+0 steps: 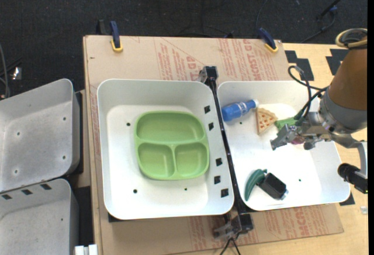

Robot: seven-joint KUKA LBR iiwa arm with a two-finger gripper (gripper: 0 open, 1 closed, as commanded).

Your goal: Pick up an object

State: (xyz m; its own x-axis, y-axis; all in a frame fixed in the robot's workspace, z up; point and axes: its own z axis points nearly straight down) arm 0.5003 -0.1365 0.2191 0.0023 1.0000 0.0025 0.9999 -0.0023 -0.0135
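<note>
We look down on two white bins side by side on a brown surface (175, 55). The left bin (117, 148) holds a green divided tray (172, 145), lying flat near its middle. In the right bin (327, 181) a blue bottle (238, 109) lies on its side by the dividing wall, with a pizza-slice toy (266, 120) just beside it. Near the front edge a green leaf-shaped piece (253, 182) touches a black block (273, 185). The arm (350, 87) reaches in from the right, and its gripper (287, 135) hangs over the right bin near the pizza slice (something green shows at its tip, but we cannot tell what it is).
</note>
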